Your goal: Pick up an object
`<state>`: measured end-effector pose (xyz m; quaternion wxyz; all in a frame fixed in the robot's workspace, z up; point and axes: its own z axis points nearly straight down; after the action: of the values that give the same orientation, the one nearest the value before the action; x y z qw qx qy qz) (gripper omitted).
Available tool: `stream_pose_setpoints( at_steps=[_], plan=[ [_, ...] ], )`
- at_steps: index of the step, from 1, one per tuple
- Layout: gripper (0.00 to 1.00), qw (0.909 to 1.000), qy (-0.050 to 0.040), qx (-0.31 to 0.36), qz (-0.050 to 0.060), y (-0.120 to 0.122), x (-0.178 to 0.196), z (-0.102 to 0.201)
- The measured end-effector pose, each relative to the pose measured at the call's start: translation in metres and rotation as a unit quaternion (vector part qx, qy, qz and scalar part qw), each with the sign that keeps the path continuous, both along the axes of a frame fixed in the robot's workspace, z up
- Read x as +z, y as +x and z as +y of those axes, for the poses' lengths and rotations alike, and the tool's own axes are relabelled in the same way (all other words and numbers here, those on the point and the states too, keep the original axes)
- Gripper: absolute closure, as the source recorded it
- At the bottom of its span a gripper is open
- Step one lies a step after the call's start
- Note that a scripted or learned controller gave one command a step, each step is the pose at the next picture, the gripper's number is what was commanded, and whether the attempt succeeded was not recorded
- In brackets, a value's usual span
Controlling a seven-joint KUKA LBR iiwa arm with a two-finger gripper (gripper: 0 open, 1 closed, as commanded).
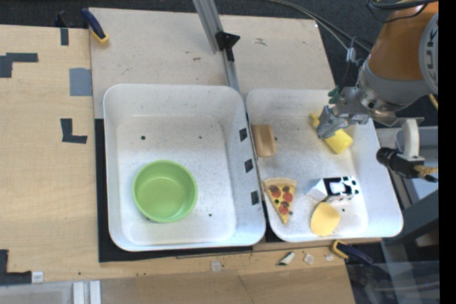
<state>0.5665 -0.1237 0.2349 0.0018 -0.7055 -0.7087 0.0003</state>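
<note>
We see the hand (330,123) low in the right bin (299,105), touching a yellow block (338,140); its grip state we cannot tell. Risk: contact off the block's upper edge may shove it away rather than seat it. Pizza slice toy (281,198) lies well apart.

Even overhead light, soft picture

The white bins (178,107) are bright but not blown out, shadows under their rims faint; the green bowl (164,190) casts hardly any. The picture is grainy and slightly soft throughout, and the floor beyond the bench's far edge is dark.
</note>
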Motion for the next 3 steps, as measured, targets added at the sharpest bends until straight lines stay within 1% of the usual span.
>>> stream_pose_setpoints(
  at_steps=[1, 2, 3],
  plan=[
    [1.00, 1.0000, 0.0000, 0.000, 0.002, -0.005, -0.013, 0.051],
    [1.00, 1.0000, 0.0003, 0.000, 0.002, -0.015, -0.004, 0.103],
    [1.00, 1.0000, 0.0005, 0.002, 0.001, -0.021, 0.004, 0.162]
  ],
)
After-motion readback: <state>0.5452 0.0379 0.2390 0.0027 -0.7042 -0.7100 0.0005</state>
